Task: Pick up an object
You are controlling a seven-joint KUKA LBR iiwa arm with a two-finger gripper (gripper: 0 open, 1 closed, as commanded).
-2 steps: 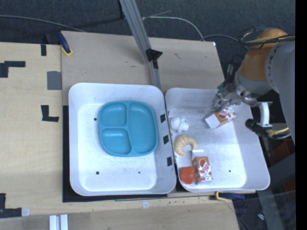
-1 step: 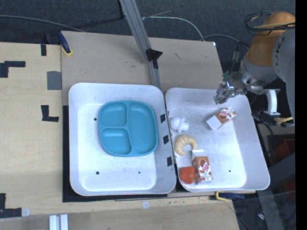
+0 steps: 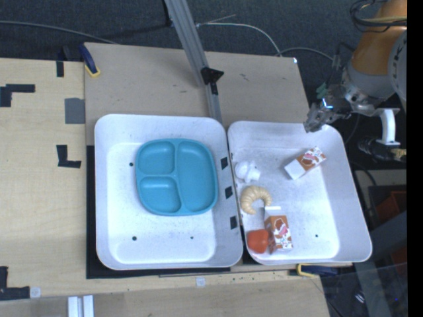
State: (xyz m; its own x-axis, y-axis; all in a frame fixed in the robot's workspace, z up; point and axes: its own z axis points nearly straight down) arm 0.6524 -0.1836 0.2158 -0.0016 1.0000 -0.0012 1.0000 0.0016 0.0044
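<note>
Table fittings and loose ends around the bins

A slanted metal pole (image 3: 193, 45) crosses the tan table (image 3: 152, 78) toward the bins' shared edge, with a black clamp (image 3: 211, 76) on it. Black tape marks (image 3: 64, 156) sit on the wooden surface at left, a blue-and-yellow clip (image 3: 90, 61) lies near the table's back corner, and thin cables (image 3: 251, 32) trail over the dark floor.

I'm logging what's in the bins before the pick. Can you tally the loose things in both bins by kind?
Blue divided plate: 1
Small cartons: 2
Croissant: 1
Small white lump: 1
Red-orange round thing: 1
Total: 6
</note>
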